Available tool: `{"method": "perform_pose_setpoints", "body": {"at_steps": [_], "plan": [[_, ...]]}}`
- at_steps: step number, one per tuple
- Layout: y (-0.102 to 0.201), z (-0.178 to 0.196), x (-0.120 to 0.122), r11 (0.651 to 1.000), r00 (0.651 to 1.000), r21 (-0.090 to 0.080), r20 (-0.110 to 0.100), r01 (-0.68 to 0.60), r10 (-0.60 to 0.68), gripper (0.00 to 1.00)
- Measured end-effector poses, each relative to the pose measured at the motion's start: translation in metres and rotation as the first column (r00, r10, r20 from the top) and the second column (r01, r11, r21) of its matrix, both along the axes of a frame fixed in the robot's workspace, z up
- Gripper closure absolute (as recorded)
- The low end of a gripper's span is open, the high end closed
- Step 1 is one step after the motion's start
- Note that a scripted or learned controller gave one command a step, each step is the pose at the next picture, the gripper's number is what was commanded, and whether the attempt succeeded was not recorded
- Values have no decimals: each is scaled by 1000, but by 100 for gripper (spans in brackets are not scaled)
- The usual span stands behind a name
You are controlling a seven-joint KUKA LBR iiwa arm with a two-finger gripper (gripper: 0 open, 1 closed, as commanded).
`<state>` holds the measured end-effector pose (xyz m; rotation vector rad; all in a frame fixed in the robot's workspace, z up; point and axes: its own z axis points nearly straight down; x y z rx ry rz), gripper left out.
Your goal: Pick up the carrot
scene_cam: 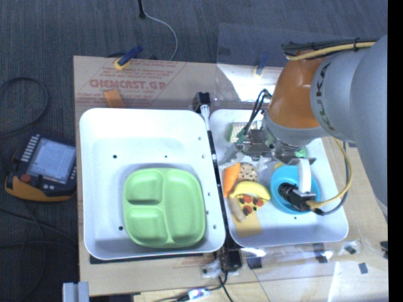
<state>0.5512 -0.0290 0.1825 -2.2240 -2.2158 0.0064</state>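
Camera view, carrot: we find the small orange tapered carrot (231, 176) in the right white bin (334, 228), against its left wall, touching the yellow pizza-slice toy (247, 203).
Camera view, gripper (257, 151): above the bin, near the carrot; open or closed, we cannot tell.
Risk: crowded toys; we judge it may catch the pizza slice or the wall.

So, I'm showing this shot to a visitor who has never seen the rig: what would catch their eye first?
Probably the big grey arm with its orange band, coming in from the right and hanging over the right bin. Next, the green divided plate lying alone in the left bin. Then the bright clutter under the arm: the carrot by the bins' shared edge, a pizza slice beside it and a blue cup.
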Motion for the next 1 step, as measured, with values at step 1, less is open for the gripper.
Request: {"method": "perform_pose_setpoints", "body": {"at_steps": [1], "plan": [[0, 0, 0, 1000, 1000, 0, 0, 0, 0, 0]]}}
